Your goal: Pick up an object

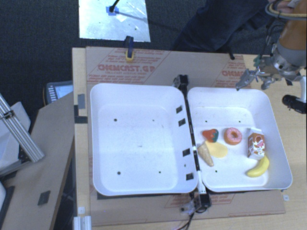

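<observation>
Grey arm w/ orange band poised above the right white plastic bin's [276, 128] far right corner, its two-finger gripper [254, 77] spread wide, nothing between the tips. Approach stage, by the look of it: the small orange ring doughnut [233, 136], yellow toy banana [258, 167] and red-and-white carton [256, 145] sit untouched toward the bin's near right corner. Next: swing over one item, descend, close.
</observation>
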Controlling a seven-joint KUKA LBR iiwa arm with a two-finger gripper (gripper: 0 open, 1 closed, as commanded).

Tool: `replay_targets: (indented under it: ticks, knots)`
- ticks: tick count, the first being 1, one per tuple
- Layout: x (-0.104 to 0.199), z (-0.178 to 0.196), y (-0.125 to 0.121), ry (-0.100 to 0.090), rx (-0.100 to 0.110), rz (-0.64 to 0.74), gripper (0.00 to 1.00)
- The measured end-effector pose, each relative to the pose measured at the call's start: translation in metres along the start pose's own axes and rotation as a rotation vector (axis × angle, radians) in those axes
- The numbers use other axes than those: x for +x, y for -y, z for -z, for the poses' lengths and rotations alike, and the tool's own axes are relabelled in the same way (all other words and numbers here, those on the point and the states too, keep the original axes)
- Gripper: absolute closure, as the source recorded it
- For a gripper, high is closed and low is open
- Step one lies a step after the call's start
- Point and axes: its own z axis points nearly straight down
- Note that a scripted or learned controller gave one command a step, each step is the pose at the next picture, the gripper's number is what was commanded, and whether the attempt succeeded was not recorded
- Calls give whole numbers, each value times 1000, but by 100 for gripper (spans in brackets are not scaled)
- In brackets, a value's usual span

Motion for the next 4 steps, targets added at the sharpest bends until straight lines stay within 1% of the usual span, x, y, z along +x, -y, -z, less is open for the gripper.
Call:
replay_targets:
  ticks: [1, 4]
  knots:
    - [-29, -7, 25, 6, 47, -52, 100]
    - [-28, 30, 18, 14, 30, -33, 100]
